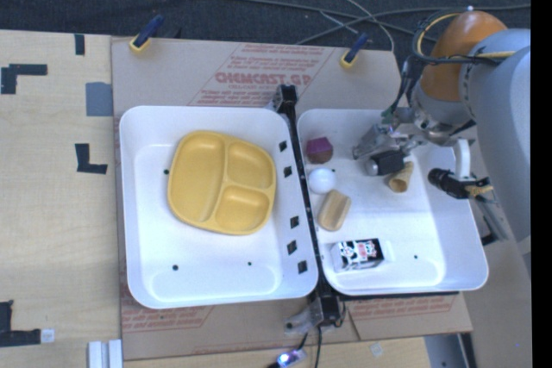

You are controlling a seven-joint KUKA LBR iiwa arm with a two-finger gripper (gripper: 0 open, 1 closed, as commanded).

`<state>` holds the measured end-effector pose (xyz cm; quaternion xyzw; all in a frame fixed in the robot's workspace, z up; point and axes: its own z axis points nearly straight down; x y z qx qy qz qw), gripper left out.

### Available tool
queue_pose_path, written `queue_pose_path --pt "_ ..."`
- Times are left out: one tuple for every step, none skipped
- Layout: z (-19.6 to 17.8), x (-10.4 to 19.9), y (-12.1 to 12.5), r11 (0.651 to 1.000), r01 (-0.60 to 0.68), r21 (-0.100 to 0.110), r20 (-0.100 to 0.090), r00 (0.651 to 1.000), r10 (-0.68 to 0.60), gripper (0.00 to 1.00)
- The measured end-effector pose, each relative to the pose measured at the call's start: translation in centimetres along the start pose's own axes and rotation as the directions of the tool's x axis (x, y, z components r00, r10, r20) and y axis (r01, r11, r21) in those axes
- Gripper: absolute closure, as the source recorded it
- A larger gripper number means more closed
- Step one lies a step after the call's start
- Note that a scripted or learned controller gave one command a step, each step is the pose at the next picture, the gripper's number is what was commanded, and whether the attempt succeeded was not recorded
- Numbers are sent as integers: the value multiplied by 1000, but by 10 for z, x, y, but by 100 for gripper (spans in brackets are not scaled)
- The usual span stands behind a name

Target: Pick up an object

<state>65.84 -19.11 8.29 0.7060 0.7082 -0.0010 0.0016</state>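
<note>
Two shallow white bins sit side by side on the bench. Lying flat in the left bin is a yellow plastic plate with three compartments. The right bin holds five small things: a dark purple rounded block near the divider, a white ball just below it, a tan bread-shaped piece lower still, a small black-and-white carton lying near the front wall, and a tan cone-like piece farther right. The grey gripper hangs low over the right bin's rear part, just beside the tan cone-like piece. Whether its claw is spread or closed I cannot tell, and nothing can be seen held in it.
</note>
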Motion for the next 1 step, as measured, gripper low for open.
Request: queue_pose_path --pt "-13 0 1 1000 1 -2 1 1000 -1 100"
